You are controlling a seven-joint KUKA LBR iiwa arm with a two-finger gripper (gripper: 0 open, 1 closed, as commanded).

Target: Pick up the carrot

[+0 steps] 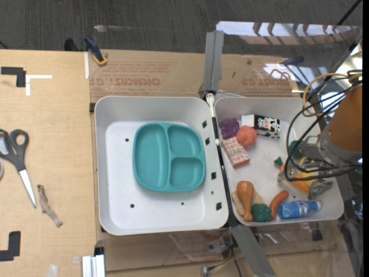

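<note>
Carrot (278, 201) lying slanted at about five o'clock in the right bin (262, 105), between a chicken drumstick (245, 195) and a blue bottle (298, 209), with gripper (300, 175) low at three o'clock, grip state impossible to tell.

Orange band (350, 126) above grey wrist; black cables (308, 111) looping; claw (305, 179) seemingly metallic.

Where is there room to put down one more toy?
The left bin has bare white floor all around the teal tray. The right bin is bare in its middle, between the pink box and the gripper. Its near edge is crowded: drumstick, broccoli, carrot, bottle.
</note>
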